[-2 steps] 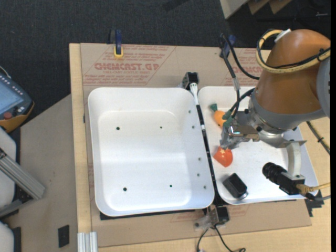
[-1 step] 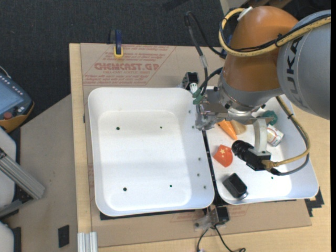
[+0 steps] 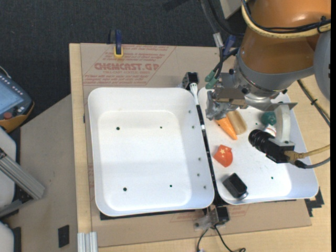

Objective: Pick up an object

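Upper right of frame, gripper [image 3: 219, 108] low beside orange wedge [image 3: 227, 127] and tan block [image 3: 238, 121]; finger state unreadable. Crowding risks a nudge, no catch.

A brown board [image 3: 131, 67] carries two white bins [image 3: 142, 151] side by side.

Claw [image 3: 220, 108] fingers perhaps behind wrist

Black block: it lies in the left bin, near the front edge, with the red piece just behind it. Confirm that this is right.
Not quite. The camera view shows the black block in the right bin, not the left bin. The rest holds: it lies near the front edge, with the red piece just behind it.
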Robot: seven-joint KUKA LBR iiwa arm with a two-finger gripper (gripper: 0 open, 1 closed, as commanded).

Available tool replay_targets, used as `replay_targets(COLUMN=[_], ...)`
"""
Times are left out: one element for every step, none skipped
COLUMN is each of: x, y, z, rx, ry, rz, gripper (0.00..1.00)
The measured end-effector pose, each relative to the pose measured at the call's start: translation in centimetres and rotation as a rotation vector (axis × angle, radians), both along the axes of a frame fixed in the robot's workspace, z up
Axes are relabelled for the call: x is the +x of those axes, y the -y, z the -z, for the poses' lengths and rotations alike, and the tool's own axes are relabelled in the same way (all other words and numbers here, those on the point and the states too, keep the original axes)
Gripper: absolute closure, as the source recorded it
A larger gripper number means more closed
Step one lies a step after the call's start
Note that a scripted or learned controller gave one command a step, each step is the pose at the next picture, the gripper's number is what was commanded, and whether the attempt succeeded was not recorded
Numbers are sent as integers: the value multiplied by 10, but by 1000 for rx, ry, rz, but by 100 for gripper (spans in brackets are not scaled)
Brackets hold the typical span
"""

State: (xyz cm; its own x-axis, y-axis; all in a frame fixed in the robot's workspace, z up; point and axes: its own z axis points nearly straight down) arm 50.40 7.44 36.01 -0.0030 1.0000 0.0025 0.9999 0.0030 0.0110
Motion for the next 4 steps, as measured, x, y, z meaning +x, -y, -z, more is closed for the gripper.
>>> replay_targets(x=[-26, -13, -25, -24], y=[13, -53, -83, -113], z=[33, -18, -59, -140], rx=[-3, 1, 1, 3], ry=[-18, -4, -5, 0], rz=[5, -5, -2, -1], gripper=[100, 100, 100, 100])
